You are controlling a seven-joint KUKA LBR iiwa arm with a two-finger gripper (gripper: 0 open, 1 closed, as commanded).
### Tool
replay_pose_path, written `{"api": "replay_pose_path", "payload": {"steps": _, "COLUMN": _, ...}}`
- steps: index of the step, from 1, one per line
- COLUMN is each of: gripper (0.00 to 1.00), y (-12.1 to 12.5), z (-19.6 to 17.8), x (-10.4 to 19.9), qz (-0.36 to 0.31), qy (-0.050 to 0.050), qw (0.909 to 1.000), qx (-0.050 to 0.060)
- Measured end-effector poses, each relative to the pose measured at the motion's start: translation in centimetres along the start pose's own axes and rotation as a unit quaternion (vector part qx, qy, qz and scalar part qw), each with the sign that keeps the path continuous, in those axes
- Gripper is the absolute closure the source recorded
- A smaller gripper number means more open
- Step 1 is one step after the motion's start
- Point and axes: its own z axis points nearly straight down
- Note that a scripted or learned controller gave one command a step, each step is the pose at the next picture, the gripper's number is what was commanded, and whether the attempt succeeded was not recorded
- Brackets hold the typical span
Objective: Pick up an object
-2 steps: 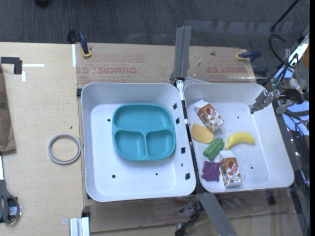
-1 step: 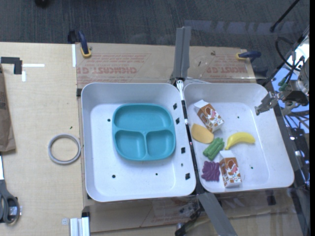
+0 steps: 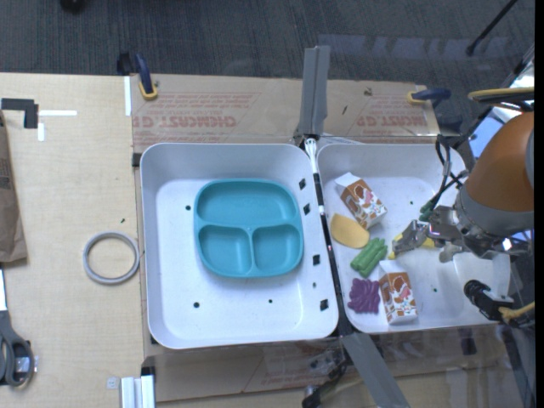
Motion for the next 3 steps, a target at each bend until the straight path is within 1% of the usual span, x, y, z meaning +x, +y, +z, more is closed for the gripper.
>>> {"api": "replay_pose_path", "payload": {"steps": 1, "gripper": 0.00, "y": -3.5, "z": 2.7, "x": 5.4, "qz": 0.010, "qy": 0.001, "qw": 1.0000, "qx": -0.003}}
{"api": "replay_pose_path", "payload": {"steps": 2, "gripper": 1.00, "y": -3.6, "z": 2.0, "x": 5.3, "qz": 0.012, "qy": 0.001, "qw": 0.9999, "qx": -0.001}}
{"api": "replay_pose_path", "payload": {"steps": 3, "gripper": 1.00, "y": -0.9, "z": -13.2, "x": 13.4, "qz": 0.089, "qy": -0.002, "qw": 0.9961, "qx": -0.001}}
